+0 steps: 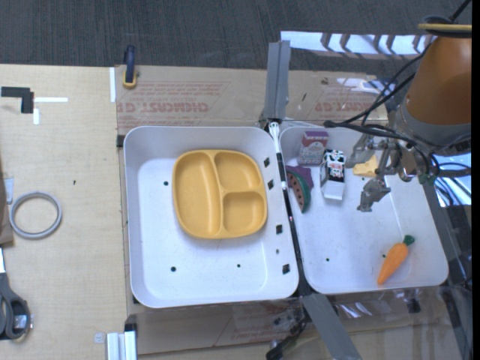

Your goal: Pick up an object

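Observation:
My gripper [373, 192] hangs over the upper middle of the right bin [352, 265], below the arm's orange band. A small yellow piece [364, 169] lies just left of the gripper body; whether it is touching I cannot tell. Left of that stands a black-and-white milk carton [334, 175]. A purple-topped box [313, 147] sits in the bin's far left corner. A watermelon slice [301, 187] leans against the left wall. An orange carrot [394, 260] lies near the bin's front right corner, well below the gripper.
The left bin [150, 261] holds a yellow divided plate [220, 193]. On the bench to the left lie a grey tape ring [34, 214] and scissors [11, 315]. Cables run behind the arm at the right.

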{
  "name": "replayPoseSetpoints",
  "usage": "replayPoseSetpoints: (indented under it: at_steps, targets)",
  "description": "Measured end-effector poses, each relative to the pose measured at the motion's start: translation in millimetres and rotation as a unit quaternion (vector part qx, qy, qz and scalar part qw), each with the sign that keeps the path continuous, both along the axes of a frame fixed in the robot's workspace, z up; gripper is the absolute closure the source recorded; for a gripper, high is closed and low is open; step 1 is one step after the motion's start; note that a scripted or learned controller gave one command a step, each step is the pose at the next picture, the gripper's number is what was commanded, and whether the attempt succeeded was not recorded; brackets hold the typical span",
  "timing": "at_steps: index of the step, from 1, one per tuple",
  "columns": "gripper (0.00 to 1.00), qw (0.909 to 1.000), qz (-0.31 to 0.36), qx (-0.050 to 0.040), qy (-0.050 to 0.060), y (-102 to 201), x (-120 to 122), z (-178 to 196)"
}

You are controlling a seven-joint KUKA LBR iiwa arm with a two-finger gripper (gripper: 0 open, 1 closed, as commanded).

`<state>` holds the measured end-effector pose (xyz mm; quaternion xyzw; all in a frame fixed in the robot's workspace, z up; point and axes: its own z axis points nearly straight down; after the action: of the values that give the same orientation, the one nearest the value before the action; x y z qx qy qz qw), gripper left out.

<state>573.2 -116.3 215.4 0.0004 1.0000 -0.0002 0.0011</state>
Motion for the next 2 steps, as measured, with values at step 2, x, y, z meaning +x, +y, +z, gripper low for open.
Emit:
replayPoseSetpoints:
  at_steps: [2]
  targets:
    - [0.00, 0.9626, -0.271, 0.0000, -0.001, -10.7, 77.0, -77.5]
